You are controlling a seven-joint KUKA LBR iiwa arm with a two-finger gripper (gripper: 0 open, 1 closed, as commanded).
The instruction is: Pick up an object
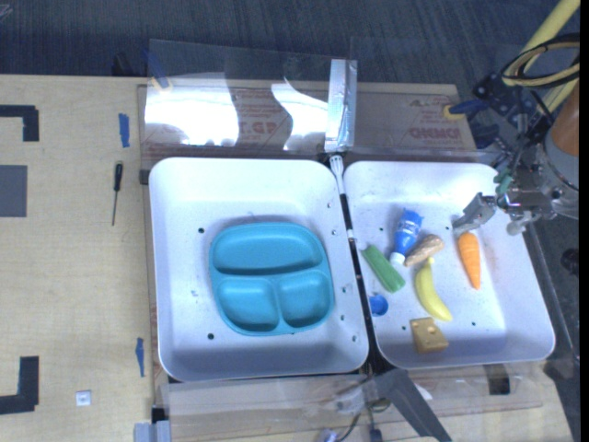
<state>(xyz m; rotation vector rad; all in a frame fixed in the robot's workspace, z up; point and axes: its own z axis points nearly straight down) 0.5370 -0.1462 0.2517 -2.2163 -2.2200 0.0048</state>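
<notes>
Red print on cardboard behind bins, upside down, too blurred to read.

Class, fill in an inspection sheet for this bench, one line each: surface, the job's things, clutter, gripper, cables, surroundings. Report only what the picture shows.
Surface: wooden bench bearing a left bin and a right bin, side by side.
Job's things: in the right bin, a carrot, banana, blue bottle, green piece, small blue piece, tan block.
Clutter: blue divided tray in the left bin; screwdriver on the bench.
Gripper: gripper above the right bin's far right, near the carrot; finger state unclear.
Cables: yellow and black cables at upper right.
Surroundings: clear plastic sheet behind the bins.
</notes>
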